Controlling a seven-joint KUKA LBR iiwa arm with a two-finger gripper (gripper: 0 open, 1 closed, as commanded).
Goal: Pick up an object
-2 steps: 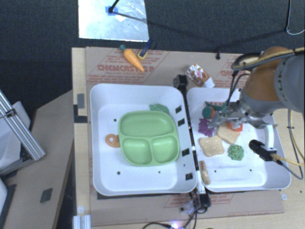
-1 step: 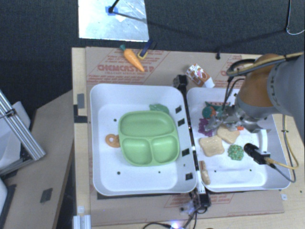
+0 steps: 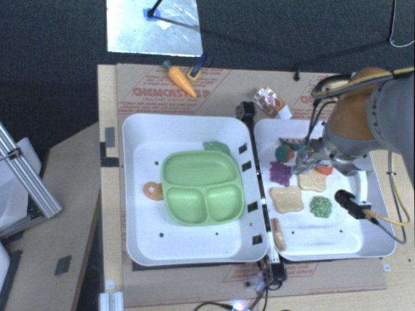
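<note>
The right bin (image 3: 324, 241) holds several toy foods: a purple grape cluster (image 3: 280, 172), a red and green round fruit (image 3: 283, 153), a large toast slice (image 3: 286, 199), a smaller toast slice (image 3: 312, 181), a green knobbly ball (image 3: 320, 206) and an orange-red piece (image 3: 325, 170). My gripper (image 3: 303, 163) hangs low in this bin's upper middle. It sits just right of the grapes and the round fruit and just above the smaller toast. I see nothing lifted off the bin floor.
The left bin (image 3: 139, 238) holds a green divided plate (image 3: 201, 186), a green leaf (image 3: 217, 147) behind it and an orange pretzel ring (image 3: 153, 191). A carrot (image 3: 181, 81) and a small packet (image 3: 272, 102) lie outside the bins. A tan stick (image 3: 279, 237) lies near the divider.
</note>
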